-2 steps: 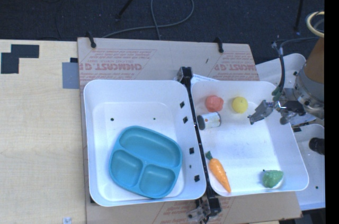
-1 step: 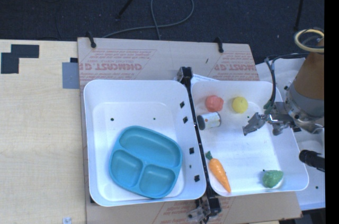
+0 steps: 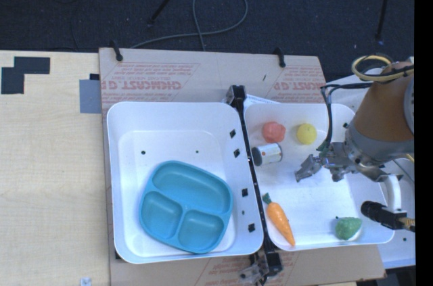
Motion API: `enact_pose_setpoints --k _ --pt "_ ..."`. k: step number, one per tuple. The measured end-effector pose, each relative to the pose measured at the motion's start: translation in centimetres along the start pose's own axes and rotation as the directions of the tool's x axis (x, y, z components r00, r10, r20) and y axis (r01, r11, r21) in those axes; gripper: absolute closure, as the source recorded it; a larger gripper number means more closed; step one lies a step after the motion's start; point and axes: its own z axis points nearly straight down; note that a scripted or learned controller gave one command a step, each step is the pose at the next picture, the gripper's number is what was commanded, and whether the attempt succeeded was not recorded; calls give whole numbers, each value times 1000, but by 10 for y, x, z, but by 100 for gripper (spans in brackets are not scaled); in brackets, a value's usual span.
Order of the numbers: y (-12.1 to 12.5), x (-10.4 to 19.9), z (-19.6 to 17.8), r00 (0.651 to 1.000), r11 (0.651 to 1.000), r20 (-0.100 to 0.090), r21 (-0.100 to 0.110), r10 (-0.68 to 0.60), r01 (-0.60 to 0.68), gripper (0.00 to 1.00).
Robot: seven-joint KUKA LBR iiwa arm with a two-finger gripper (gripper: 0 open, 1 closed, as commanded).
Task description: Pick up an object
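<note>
The camera view looks down on two shallow white plastic bins set side by side on a brown cardboard sheet (image 3: 203, 78).

The left bin (image 3: 125, 143) holds a smooth blue plastic tray (image 3: 185, 205) with three rounded sections. The tray sits toward the bin's 5 o'clock corner.

The right bin (image 3: 318, 224) holds five small things. A pink ball-shaped toy (image 3: 273, 131) sits near 11 o'clock in the bin, and a round yellow ball (image 3: 306, 134) sits just beside it, at its 3 o'clock. A short shiny metal can (image 3: 268, 153) lies on its side below the pink toy, close to the wall between the bins. An orange toy carrot (image 3: 280, 222) with a green top lies near the bin's 7 o'clock corner, long and pointed. A bumpy green toy (image 3: 348, 228) sits near 5 o'clock.

The gripper (image 3: 309, 170) hangs over the middle of the right bin, at the end of the grey arm with its orange band (image 3: 382, 105). Its dark fingers are spread apart and nothing is between them. It is at 3 o'clock from the can, near it but not touching.
</note>
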Motion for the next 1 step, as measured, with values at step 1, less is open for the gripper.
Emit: enact_pose_setpoints --k 1 --pt "-7 -7 54 1000 1000 0 0 1 -1 0"
